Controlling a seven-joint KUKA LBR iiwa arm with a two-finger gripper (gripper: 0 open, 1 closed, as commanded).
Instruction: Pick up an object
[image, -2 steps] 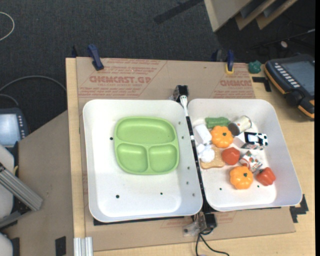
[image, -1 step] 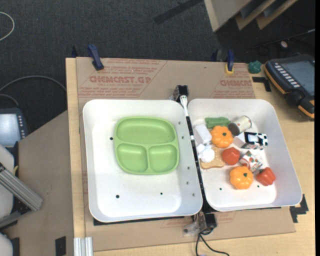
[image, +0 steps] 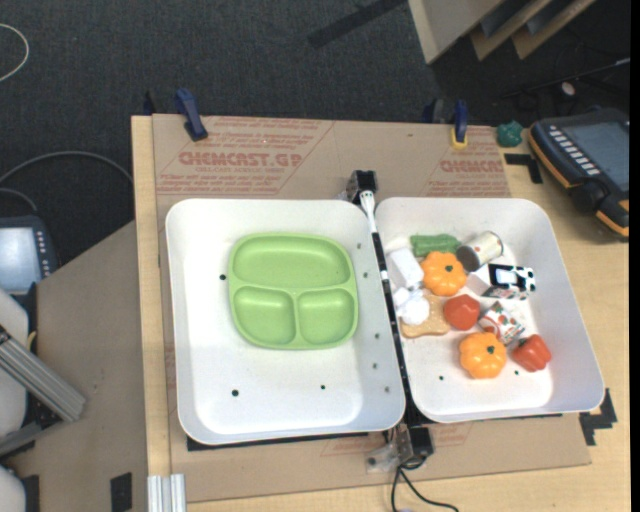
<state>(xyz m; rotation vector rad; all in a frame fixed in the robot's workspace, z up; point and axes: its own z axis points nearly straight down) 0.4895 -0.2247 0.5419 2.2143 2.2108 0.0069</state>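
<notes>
Lying in the right bin (image: 560, 390): toy pumpkins (image: 444, 273), tomatoes (image: 461, 312).

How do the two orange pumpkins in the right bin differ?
The upper pumpkin sits mid-bin, hemmed in by a white bottle, a green toy and a tomato. The lower pumpkin lies nearer the bin's front, with bare floor in front of it and a red pepper beside it. The upper one's stem looks dark green, the lower one's paler. Both are orange, ribbed and alike in size.
</notes>
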